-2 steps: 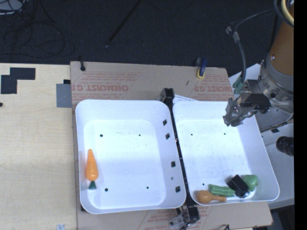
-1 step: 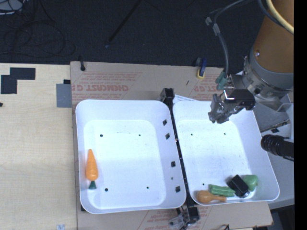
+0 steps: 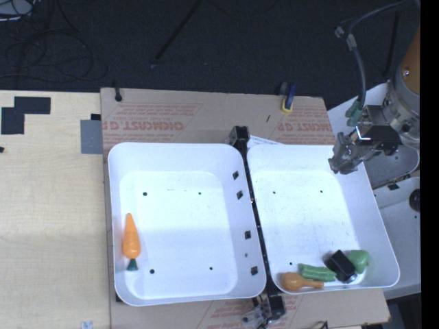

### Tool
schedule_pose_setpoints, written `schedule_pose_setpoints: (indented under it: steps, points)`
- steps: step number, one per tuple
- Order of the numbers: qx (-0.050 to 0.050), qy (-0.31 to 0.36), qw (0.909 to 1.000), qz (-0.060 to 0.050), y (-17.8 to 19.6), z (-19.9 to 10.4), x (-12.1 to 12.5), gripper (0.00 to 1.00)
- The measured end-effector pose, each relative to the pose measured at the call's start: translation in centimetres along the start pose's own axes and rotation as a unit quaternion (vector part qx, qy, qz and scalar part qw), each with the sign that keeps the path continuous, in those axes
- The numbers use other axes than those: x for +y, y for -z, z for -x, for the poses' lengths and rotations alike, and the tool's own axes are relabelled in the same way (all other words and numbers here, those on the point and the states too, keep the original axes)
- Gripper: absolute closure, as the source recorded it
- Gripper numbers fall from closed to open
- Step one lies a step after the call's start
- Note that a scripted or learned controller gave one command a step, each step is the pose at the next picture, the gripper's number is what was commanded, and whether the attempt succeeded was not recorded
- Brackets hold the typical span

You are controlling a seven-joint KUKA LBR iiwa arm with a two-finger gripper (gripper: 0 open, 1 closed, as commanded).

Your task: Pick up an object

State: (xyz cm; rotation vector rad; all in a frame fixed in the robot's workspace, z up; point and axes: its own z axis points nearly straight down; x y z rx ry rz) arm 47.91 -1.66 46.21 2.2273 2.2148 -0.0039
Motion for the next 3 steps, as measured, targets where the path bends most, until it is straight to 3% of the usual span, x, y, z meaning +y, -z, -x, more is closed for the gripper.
schedule_pose_setpoints:
  steps: [1,2,3]
  points:
    - [0.002,0.007,1.0000,0.002,5.6,-7.6,-0.4,1.00]
    - [0.000,-0.001,1.0000,-0.004,-2.5,-0.3,-0.4,1.00]
    - [0.001,0.004,1.0000,-0.001,-1.8,-3.7,-0.3,1.00]
